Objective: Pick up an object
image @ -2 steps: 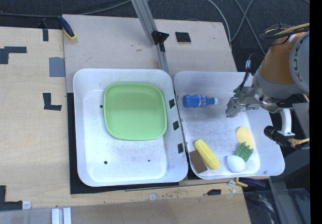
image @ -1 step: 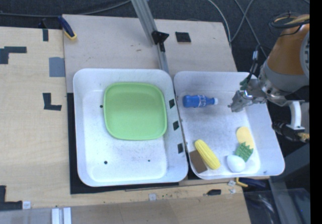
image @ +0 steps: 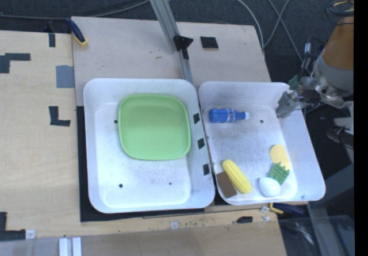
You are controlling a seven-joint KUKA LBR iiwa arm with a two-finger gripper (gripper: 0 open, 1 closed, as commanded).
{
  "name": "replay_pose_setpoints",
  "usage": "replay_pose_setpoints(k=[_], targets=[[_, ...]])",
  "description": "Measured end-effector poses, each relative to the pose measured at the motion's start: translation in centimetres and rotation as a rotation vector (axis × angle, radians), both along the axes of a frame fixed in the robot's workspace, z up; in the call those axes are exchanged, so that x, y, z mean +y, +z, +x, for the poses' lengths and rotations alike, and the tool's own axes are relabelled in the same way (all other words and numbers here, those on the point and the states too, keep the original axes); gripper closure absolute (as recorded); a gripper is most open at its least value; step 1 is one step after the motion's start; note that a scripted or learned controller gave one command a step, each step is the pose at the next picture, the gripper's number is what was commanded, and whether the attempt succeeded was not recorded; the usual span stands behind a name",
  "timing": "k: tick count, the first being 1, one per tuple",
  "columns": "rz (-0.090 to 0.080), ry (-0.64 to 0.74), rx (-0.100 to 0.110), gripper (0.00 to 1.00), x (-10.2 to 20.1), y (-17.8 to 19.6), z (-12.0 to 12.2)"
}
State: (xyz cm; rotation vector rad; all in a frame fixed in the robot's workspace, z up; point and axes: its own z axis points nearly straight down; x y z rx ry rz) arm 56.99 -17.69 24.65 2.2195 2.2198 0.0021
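Blue plastic bottle (image: pixel 226 115), at twelve o'clock in the right bin (image: pixel 299 134): judged light, stiff, slippery; best pinched mid-body. Gripper (image: pixel 286 105), at two o'clock, nothing held; its opening cannot be told.

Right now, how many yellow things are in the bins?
2, both in the right bin: a corn near its front edge and a yellow piece by its right side. Anything under the plate would be hidden.

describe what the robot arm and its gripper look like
The arm is grey with a broad orange band above the wrist. Its wrist section is pale grey metal, ending in a small dark grey gripper. Thin cables run beside the wrist.
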Motion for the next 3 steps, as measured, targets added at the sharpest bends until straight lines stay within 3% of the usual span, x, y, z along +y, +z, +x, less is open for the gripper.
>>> replay_pose_setpoints(k=[3], targets=[[0.002, 0.004, 0.003, 1.0, 15.8, 0.0, -0.6]])
